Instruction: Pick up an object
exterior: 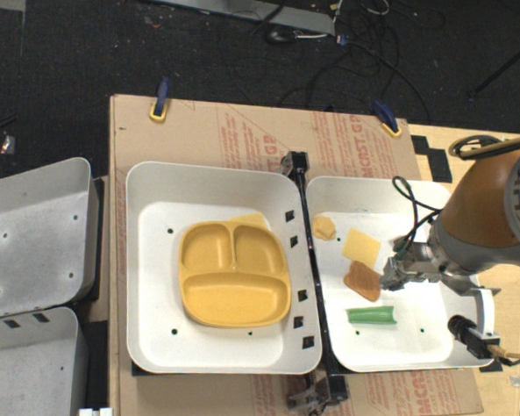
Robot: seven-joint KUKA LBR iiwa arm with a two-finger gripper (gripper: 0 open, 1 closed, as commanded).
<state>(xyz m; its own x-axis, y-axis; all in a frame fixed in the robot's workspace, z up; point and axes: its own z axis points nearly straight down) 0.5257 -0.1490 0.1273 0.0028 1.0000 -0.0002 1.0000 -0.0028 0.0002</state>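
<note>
Whether the jaws of the gripper (395, 274) are apart or together cannot be told. A brown block (363, 281) is seen just beside them, unlifted. Nothing is picked up yet.

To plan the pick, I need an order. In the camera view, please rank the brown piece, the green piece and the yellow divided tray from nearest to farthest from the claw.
From the claw:
1. Brown piece, just left of it, right bin.
2. Green piece, below-left, right bin.
3. Yellow divided tray, left bin.
</note>
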